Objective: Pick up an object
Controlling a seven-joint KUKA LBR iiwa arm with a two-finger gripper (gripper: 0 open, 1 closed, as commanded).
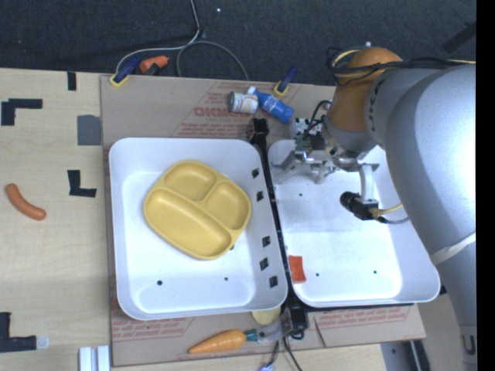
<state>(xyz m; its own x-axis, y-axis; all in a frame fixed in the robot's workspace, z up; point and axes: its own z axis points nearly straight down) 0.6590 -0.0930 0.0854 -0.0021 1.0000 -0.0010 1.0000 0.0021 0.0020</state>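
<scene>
Orange block [296, 268], small and flat, lies at the lower left of the right bin [363, 284], beside the divider. The fingers [309, 161] sit at that bin's upper left corner, well apart from the block; whether they are released or clenched cannot be told. The grey arm [433, 130] fills the frame's right. A yellow divided plate [197, 207] rests in the left bin [131, 284]. On the surface [46, 145], a carrot [218, 342] lies at the bottom, a sausage [25, 202] at left, a bottle [261, 103] at the top.

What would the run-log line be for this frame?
arm: over right bin | gripper: near bin's far edge | yellow plate: left bin | orange piece: right bin
</scene>
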